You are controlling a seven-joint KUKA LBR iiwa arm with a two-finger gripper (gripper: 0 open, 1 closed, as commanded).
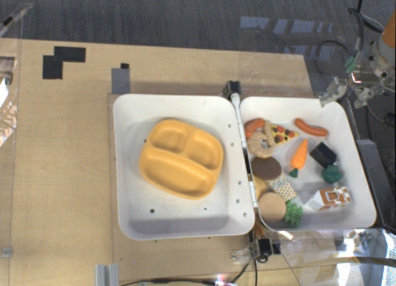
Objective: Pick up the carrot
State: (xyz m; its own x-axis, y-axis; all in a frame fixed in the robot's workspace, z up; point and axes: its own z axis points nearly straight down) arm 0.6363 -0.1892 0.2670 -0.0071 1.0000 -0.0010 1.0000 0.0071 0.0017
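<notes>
The carrot (299, 155) is small and orange with a green top. It lies in the middle of the right bin (359, 213), orange tip toward the back and green end toward the front. Nothing covers it. My gripper (339, 90) hangs at the bin's back right corner, above the rim and well away from the carrot, up and to its right. The grey arm comes in from the right edge behind the gripper.
Around the carrot lie a sausage (310, 129), a pizza slice (281, 134), a black block (323, 153), a green piece (332, 173), a brown cookie (266, 168), a carton (334, 197) and broccoli (293, 213). The left bin (130, 216) holds a yellow divided plate (181, 158).
</notes>
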